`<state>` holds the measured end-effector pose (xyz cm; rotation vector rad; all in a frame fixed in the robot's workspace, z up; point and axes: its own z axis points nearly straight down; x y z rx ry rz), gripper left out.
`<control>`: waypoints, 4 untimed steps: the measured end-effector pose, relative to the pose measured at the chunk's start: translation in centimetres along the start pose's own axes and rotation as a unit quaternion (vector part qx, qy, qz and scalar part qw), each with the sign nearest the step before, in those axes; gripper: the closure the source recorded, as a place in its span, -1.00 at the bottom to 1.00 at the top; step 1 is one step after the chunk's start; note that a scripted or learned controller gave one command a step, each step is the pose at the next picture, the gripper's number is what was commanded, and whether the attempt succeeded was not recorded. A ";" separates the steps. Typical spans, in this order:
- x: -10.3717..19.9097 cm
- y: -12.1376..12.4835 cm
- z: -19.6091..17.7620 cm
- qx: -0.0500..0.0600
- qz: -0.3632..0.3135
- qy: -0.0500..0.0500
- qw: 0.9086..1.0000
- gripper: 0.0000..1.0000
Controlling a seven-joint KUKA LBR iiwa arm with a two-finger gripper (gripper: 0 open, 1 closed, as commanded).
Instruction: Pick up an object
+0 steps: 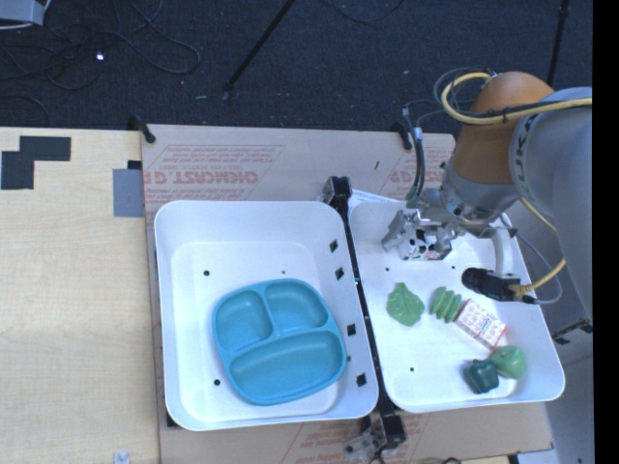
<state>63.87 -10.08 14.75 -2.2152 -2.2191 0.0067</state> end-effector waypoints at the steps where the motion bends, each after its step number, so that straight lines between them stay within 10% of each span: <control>1: 0.0 0.0 5.1 -0.002 0.001 -0.001 1.000 -1.00; 2: 0.0 0.0 4.0 -0.001 0.002 0.000 1.000 1.00; 4: -0.5 0.1 -7.7 -0.005 0.001 -0.001 1.000 1.00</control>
